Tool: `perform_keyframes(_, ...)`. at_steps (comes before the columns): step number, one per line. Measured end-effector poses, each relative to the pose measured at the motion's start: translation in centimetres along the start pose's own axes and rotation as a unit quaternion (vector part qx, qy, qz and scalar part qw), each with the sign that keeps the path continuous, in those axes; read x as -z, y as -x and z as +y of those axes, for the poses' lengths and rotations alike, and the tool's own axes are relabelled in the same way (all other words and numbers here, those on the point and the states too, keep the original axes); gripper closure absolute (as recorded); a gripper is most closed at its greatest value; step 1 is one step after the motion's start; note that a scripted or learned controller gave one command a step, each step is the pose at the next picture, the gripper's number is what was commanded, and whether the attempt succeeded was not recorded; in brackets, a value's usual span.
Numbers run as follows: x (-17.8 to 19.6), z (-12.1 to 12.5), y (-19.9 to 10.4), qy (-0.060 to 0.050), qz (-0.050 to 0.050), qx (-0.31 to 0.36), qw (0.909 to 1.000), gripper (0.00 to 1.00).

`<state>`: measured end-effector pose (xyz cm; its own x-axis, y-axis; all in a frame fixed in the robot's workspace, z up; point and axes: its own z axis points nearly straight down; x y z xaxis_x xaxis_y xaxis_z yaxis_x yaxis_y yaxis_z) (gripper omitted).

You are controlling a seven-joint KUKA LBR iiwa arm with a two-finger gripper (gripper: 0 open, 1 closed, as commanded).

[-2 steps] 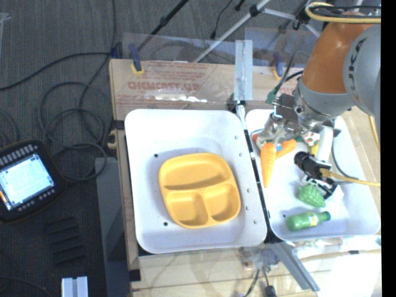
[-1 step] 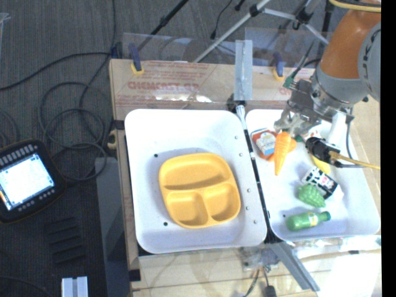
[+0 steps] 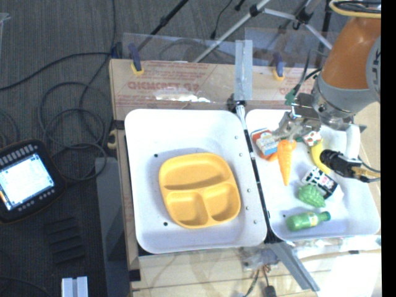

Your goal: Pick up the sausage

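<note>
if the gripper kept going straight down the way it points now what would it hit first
Most likely the orange carrot or the small red and blue carton beside it: the gripper hangs over the upper left of the right white bin, tips near both. Depth is unclear from this slanted view.

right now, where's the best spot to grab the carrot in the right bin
Probably across its thick upper half, coming straight down: the carrot lies flat, tapering toward the near edge of the bin, so the thin tip would likely slip.
</note>
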<state>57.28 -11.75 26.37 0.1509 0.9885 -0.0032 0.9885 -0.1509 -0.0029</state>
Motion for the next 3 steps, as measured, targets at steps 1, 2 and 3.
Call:
perform_keyframes(1, -9.0, -1.2, 1.5, 0.0, 0.001, 0.09, 0.9959, 1.0)
perform_keyframes(2, -7.2, -1.1, 1.5, 0.001, 0.001, 0.146, 0.9893, 1.0)
perform_keyframes(3, -8.1, 6.8, 3.5, 0.001, 0.0, 0.231, 0.9729, 1.0)
